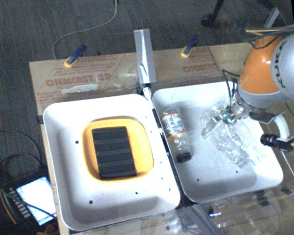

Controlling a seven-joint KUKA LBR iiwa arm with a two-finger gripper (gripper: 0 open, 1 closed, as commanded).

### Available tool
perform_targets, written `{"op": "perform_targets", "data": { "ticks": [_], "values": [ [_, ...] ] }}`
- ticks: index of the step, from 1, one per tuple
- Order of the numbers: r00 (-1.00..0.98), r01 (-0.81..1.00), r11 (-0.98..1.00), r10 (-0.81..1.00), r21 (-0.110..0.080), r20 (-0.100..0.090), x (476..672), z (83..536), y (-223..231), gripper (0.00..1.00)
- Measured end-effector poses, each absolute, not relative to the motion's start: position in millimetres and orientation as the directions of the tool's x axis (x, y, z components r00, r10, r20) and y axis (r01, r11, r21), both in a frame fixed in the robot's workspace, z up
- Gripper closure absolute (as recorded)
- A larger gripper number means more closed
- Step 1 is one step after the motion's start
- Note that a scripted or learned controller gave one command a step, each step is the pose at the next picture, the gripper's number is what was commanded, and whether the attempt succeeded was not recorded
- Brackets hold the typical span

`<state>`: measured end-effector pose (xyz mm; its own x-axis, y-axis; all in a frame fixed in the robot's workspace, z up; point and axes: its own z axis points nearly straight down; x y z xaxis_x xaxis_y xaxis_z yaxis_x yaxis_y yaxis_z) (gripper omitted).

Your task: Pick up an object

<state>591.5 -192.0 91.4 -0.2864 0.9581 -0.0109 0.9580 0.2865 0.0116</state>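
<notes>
Low in frame, right bin point(264, 179). Gripper point(232, 112) sits over crumpled clear plastic point(231, 139), center right; grip state unclear. Risk: slippery film slides free. Bottle point(175, 134) lies left, near divider.

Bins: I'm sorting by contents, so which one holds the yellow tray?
The left bin: the yellow tray with a black ribbed insert lies in it. The right bin holds a bottle and clear plastic.
</notes>
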Motion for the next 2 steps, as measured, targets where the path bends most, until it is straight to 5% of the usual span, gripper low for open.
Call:
{"op": "perform_targets", "data": {
  "ticks": [1, 2],
  "values": [
    [-0.331, 0.943, 0.331, 0.943, 0.014, -0.012, 569.3, 92, -186, 0.00],
    [-0.379, 0.925, 0.379, 0.925, -0.001, 0.000, 525.0, 126, -196, 0.00]
  ]
}}
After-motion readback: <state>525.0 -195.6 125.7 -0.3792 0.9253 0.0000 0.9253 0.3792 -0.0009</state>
